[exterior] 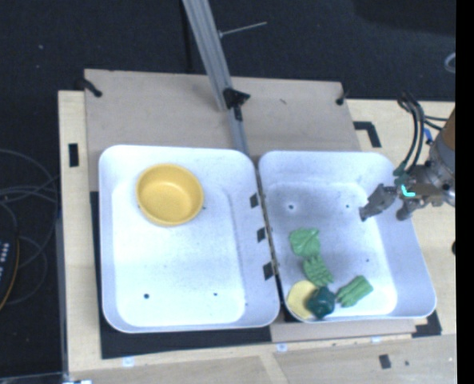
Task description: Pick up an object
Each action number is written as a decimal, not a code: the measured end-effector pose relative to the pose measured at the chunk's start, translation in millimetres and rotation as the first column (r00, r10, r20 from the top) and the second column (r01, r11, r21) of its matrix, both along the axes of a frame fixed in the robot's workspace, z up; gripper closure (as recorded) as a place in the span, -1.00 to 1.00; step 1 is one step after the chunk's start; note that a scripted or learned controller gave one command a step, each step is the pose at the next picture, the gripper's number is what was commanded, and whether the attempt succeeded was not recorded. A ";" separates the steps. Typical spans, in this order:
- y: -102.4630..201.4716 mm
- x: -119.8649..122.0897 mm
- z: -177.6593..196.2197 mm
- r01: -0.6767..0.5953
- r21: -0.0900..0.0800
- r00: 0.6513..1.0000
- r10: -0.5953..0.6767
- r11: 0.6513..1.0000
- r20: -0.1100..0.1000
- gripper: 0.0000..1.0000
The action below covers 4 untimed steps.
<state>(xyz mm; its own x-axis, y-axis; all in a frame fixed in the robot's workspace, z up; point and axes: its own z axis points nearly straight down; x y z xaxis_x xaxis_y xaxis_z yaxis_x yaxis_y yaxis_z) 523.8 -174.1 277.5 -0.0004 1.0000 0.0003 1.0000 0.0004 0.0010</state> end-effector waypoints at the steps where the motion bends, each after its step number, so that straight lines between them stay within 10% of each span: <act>1: 0.0 0.0 0.0 0.000 0.000 1.000 0.000 1.000 0.000 -1.00; 4: 7.9 -2.6 -171.6 0.001 0.000 1.000 -0.001 1.000 -0.005 -1.00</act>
